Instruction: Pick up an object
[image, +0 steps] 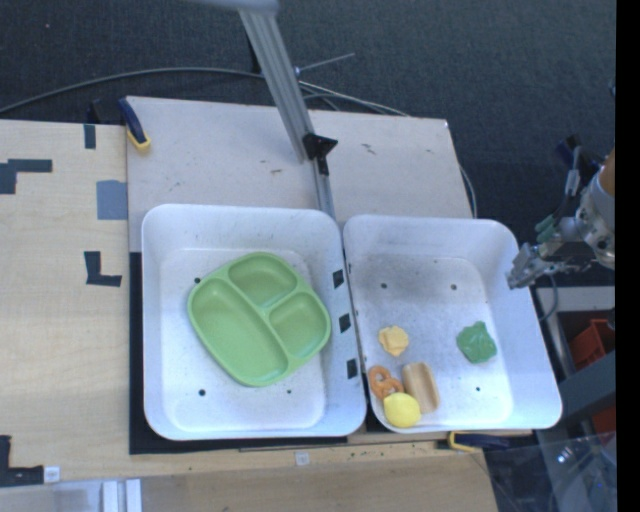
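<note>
The right bin (500, 240) holds several small toy foods. A green lump (477, 343) lies near its right wall. A pale orange piece (394, 340) lies left of centre. At the front sit an orange ring-shaped piece (381, 381), a tan bun (421, 386) and a yellow ball (402, 410), close together. My gripper (527, 264) hangs over the bin's right rim, up and to the right of the green lump, well apart from every object.
The left bin (160, 300) holds a green divided plate (260, 318). A slanted metal pole (290, 90) reaches down to the seam between the bins. Cables run behind the bench, and a blue-yellow clamp (133, 122) sits at the board's far left corner.
</note>
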